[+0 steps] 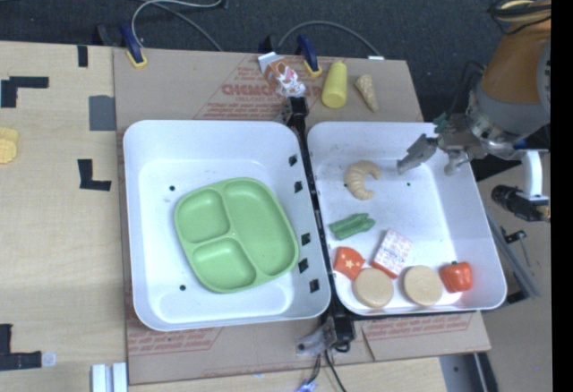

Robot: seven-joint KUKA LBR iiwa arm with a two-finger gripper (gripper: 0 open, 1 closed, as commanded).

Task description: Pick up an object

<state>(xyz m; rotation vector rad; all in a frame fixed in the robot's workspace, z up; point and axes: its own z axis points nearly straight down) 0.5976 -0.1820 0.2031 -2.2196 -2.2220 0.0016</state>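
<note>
i see the end effector (436,153) over the upper right part of the right bin (466,229), its two fingers spread apart with nothing between them. the nearest object, a croissant (363,178), lies on the bin floor just to its left, not touching it.

count in the right bin: one croissant, one green pepper (350,225), one tomato-red piece (347,262), one pink-and-white packet (392,252), two round buns (373,288) side by side at the near wall, and one small red pepper (457,276) beside the right-hand bun.

the left bin (148,202) holds one green divided plate (235,234) with three compartments.

on the counter (54,229) beyond the bins: one yellow cylinder (334,84), one cone-shaped piece (367,91) and one small carton (283,74).
</note>
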